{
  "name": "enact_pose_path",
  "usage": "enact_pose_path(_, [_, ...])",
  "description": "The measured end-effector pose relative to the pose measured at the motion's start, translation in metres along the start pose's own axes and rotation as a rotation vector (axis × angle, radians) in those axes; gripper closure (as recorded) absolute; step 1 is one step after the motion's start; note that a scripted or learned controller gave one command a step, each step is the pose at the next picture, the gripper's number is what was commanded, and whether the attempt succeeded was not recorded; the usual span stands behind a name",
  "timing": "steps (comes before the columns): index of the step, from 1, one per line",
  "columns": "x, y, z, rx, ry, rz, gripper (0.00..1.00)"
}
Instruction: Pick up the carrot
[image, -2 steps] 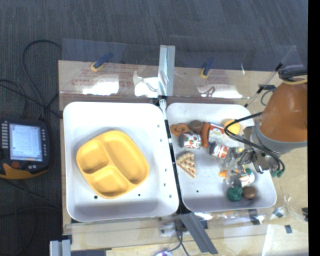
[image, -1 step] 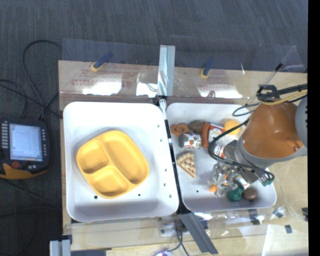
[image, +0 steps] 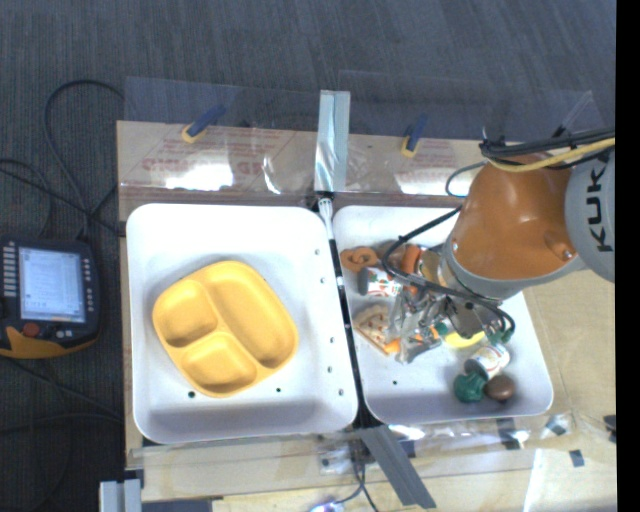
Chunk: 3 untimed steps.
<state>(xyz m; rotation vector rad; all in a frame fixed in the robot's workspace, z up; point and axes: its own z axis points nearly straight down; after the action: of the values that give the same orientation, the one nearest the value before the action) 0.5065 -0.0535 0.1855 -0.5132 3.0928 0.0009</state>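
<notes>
1. Toward the upper middle of the right bin (image: 535, 398), you had the likeliest carrot (image: 404, 258): a small orange piece lying just beside the arm's orange band and partly hidden by it. Its full outline could not be made out.
2. Gripper (image: 412, 322): down among the clutter at the middle of that bin, below the carrot and apart from it. You could not tell whether it was apart or together; nothing was visibly clamped in it.
3. Neighbours: a round orange-brown toy (image: 355, 258) near the carrot's left, a flat tan piece (image: 372, 322) lower down, a yellow piece (image: 462, 340), a green toy (image: 468, 386) touching a brown one (image: 499, 388) at the near corner.
4. Left bin (image: 140, 232): held a yellow divided plate (image: 225, 325).
5. Handling, as a judgement: you should have treated the carrot as a light, stiff toy with a smooth skin, likely to slip or roll if pinched near a tapered end.
6. Hold, as a judgement: across the thickest part of the body, jaws square to its length, coming down clear of the round toy beside it.
</notes>
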Motion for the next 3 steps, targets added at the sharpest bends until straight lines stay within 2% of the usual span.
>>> enact_pose_path(1, [-0.006,0.031,-0.048,0.000,0.001,0.086,1.00])
enact_pose_path(2, [-0.021,0.087,-0.105,0.000,-0.002,0.029,1.00])
enact_pose_path(3, [-0.007,0.036,-0.076,-0.001,0.007,-0.075,1.00])
